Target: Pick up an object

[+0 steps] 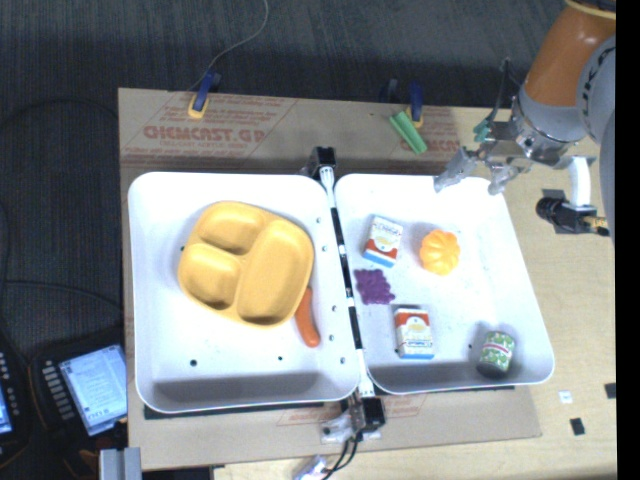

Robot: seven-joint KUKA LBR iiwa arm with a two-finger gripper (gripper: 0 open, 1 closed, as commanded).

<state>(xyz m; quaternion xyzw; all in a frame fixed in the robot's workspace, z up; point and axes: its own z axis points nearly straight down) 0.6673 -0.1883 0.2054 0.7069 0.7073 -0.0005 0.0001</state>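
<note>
My gripper [468, 180] hangs over the far edge of the right bin [520, 268], its two fingers spread apart with nothing between them. Below it in that bin lie a small orange pumpkin [440, 250], a white and orange carton [383, 240], a purple grape bunch [374, 286], a second small carton [413, 332] and a green can [496, 352]. In the left bin [160, 298] rests a large yellow bread-shaped object [246, 261], with an orange carrot [306, 322] beside it.
A green clip [408, 131] and a blue clamp [205, 92] sit on the cardboard at the back. A black divider bar [338, 238] runs between the bins. A tablet [88, 388] lies at the lower left off the bench.
</note>
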